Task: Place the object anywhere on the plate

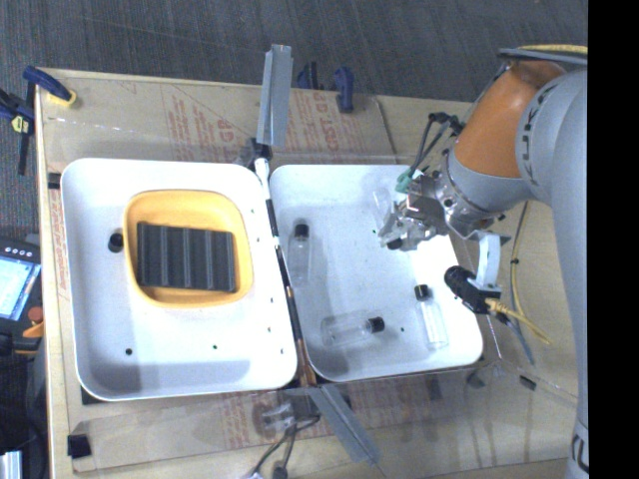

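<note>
Red, unreadable lettering on cardboard [190,128] under bins [90,367]

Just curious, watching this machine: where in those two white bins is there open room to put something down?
Left bin: bare floor in front of the yellow plate, and a strip on its left. Right bin: open middle, between the vial by the divider and the end effector. Its near edge is crowded with two vials.

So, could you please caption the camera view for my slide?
Gripper over right bin with three vials; yellow plate in left bin.

Dark grey carpet [150,13] beyond the bench; wooden bench top [180,118] with blue clamps [344,86] along its far edge.
</note>
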`<act>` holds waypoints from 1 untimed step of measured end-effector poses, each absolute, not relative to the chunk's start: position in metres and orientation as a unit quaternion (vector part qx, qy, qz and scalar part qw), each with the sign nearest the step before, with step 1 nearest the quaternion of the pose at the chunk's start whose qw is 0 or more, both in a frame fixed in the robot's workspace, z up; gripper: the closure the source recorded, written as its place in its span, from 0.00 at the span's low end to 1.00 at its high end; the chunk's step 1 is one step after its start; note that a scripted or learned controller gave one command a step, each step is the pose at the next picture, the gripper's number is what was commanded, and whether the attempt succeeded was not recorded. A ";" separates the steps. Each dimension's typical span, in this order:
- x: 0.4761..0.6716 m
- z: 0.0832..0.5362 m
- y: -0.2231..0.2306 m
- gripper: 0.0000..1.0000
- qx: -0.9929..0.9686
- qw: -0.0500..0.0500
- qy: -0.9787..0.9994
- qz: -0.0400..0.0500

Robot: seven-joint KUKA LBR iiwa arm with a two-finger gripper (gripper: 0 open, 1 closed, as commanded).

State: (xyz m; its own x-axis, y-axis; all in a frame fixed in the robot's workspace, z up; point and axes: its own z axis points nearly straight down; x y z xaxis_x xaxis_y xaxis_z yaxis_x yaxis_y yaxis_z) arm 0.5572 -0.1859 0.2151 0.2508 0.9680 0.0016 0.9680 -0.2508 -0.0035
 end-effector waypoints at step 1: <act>0.568 0.210 -0.114 1.00 -0.710 0.003 -0.704 0.002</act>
State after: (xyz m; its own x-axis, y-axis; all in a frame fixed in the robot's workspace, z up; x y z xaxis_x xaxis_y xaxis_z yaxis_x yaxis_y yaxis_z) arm 0.5679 -0.1143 0.2100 0.0079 1.0000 0.0017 0.9999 -0.0079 -0.0069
